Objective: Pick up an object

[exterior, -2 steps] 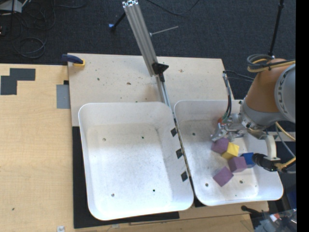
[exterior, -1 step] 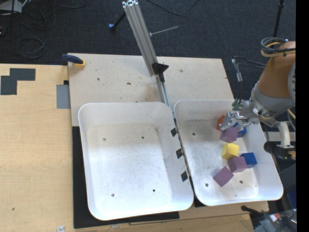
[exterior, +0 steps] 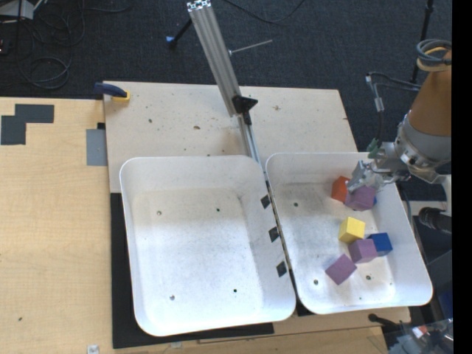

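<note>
Speckled wooden bench (exterior: pixel 184 120) on dark carpet (exterior: pixel 310 21)

Two shallow white bins sit side by side on the bench: a left bin (exterior: pixel 192 301) and a right bin (exterior: pixel 413 290). Six small blocks lie in the right bin. Three are purple: one (exterior: pixel 362 197) near the top, one (exterior: pixel 362 250) in the middle and one (exterior: pixel 341 268) lowest. One orange block (exterior: pixel 339 189), one yellow block (exterior: pixel 352 228) and one blue block (exterior: pixel 382 243) complete the count. One robot arm (exterior: pixel 431 116) reaches in.
</note>
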`<state>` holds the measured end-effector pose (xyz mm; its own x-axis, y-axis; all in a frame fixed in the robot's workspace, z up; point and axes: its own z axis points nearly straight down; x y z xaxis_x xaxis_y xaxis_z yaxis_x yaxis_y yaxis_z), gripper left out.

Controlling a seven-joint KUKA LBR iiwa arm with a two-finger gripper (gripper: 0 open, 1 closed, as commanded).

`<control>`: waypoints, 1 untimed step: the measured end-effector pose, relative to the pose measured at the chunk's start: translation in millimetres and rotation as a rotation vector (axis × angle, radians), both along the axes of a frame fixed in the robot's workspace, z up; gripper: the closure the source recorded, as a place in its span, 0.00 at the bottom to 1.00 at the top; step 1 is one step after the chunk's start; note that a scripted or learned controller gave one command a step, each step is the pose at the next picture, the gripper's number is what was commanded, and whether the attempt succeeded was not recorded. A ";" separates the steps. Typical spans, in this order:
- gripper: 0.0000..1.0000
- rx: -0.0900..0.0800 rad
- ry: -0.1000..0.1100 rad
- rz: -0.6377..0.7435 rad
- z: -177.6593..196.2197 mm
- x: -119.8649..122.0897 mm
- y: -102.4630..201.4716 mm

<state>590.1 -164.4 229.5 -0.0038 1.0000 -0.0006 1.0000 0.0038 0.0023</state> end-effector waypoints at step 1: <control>1.00 0.000 0.000 -0.002 49.3 0.7 -0.9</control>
<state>590.8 -165.3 278.7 -0.0013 1.0000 -0.0008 1.0000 0.0013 0.0026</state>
